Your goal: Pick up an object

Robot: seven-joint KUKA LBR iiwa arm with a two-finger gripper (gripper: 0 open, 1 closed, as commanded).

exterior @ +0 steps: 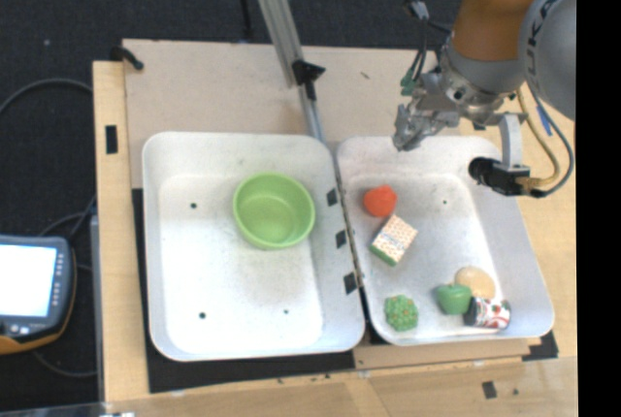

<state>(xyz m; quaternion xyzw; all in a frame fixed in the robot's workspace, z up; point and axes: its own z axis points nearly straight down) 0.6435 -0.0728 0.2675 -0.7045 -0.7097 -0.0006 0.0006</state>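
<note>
My gripper [409, 136] hangs over the far edge of the right bin [505, 211], above and behind the objects, with nothing seen between its fingers. In the right bin lie an orange ball [379, 201], a pale patterned block with a green side [393, 240], a green bumpy ball [401, 311], a small green object [452, 298], a tan round object [474, 280] and a small red, white and black object [487, 313]. The orange ball is nearest to the gripper, a short way in front of it and to its left.
The left bin [184, 308] holds a light green bowl [274, 209]. A slanted metal pole [277, 13] rises behind the seam between the bins. A handheld screen [29, 289] sits off the bench at the left.
</note>
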